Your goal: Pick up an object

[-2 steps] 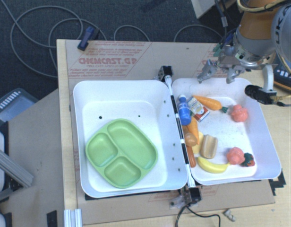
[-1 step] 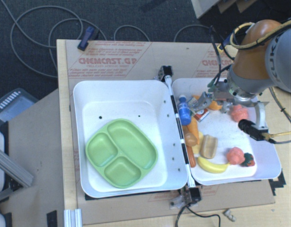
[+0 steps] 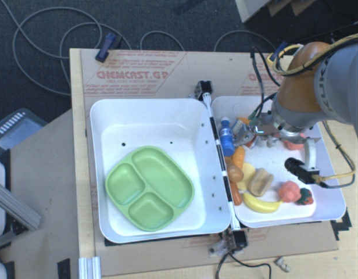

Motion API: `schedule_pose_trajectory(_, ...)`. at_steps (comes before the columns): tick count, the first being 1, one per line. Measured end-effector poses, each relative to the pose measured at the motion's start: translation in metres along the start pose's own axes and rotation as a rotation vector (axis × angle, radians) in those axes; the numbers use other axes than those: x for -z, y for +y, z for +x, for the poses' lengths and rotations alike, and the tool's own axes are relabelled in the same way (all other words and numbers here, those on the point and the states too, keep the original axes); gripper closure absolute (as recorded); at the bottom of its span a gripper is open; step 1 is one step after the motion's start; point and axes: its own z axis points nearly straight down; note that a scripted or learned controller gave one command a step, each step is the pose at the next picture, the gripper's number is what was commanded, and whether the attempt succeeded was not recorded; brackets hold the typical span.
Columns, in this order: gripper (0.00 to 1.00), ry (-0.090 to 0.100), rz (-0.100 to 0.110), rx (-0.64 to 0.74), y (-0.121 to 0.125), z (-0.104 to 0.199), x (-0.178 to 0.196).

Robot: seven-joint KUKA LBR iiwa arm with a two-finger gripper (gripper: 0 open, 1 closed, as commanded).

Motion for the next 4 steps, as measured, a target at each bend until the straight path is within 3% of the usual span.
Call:
schedule_pose_trajectory(1, 1.00, 0.003, -0.002, -0.001, 0.001, 0.002, 0.010)
schedule_pose_trajectory(2, 0.00, 0.004, -0.002, -0.001, 0.001, 0.002, 0.010)
schedule_pose_trajectory(3, 0.00, -0.001, -0.003, -0.003, -0.035, -0.002, -0.024)
schedule_pose_trajectory(4, 1.00, 0.004, -0.003, 0.001, -0.034, 0.003, -0.015)
